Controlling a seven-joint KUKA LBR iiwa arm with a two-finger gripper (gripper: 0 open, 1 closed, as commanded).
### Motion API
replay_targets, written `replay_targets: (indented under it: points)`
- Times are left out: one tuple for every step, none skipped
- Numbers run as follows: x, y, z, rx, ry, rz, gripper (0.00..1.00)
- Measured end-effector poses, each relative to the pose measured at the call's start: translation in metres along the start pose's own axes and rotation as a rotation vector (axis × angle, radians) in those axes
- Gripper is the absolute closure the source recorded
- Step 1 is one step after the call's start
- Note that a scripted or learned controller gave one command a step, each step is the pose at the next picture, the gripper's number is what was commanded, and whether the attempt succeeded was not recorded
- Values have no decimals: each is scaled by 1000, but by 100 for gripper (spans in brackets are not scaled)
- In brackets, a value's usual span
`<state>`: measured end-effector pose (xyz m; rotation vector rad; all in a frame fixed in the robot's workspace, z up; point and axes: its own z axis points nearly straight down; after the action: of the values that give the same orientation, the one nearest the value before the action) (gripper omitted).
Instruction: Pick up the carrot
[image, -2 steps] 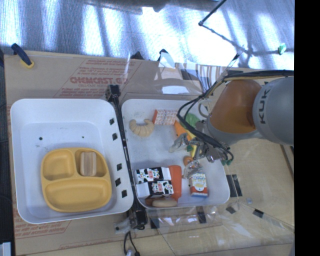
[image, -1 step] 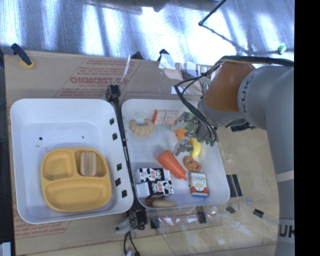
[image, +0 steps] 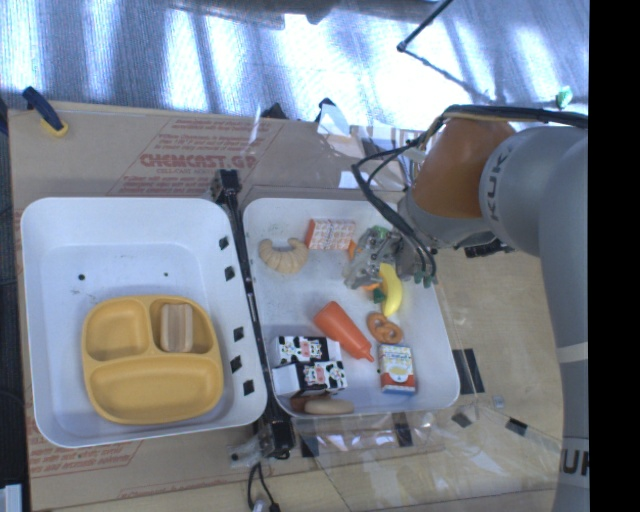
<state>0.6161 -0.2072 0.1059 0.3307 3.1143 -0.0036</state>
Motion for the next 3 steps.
replay_targets:
  points:
    - [0, 1, 0, 0, 1, -1, 0]
    - [-2, 2, -11, 1, -5, -9, 100]
    - [32, 43, -176, 0, -8, -42, 100]
